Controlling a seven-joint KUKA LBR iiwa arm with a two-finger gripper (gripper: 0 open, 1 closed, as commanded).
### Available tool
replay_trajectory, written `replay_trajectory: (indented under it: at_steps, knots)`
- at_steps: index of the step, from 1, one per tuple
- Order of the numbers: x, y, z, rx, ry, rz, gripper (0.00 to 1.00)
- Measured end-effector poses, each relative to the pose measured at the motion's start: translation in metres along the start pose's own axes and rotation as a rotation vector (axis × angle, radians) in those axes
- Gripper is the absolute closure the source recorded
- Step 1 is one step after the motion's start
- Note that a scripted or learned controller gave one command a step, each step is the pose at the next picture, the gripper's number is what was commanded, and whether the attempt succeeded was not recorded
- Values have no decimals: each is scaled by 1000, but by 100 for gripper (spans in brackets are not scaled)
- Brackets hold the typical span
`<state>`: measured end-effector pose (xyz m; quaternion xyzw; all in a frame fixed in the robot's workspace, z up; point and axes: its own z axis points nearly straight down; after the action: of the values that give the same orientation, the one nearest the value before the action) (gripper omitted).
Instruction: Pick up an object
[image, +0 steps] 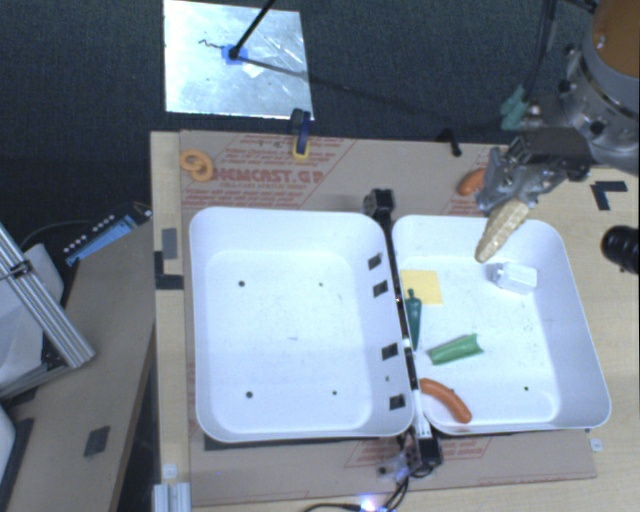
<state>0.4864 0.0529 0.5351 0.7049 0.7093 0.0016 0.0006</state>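
My gripper (508, 198) hangs over the back edge of the right bin (570, 330), shut on the top end of a beige corn cob (498, 233). The cob dangles slanted down and to the left, above the bin floor. On the floor of that bin lie a clear white block (514, 277), a yellow square (421, 287), a teal pen (412, 315), a green piece (456, 348) and an orange carrot-like piece (446, 400).
The left bin (210, 330) sits beside the right one, joined by a black divider (395, 300). An orange object (470, 183) lies on the bench behind the right bin, close to the gripper. A yellow clamp (300, 138) and an orange ring (196, 164) lie at the back.
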Motion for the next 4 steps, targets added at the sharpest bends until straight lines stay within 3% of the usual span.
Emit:
replay_trajectory:
  at_steps: [4]
  knots:
    - [113,0,0,1,1,-1,100]
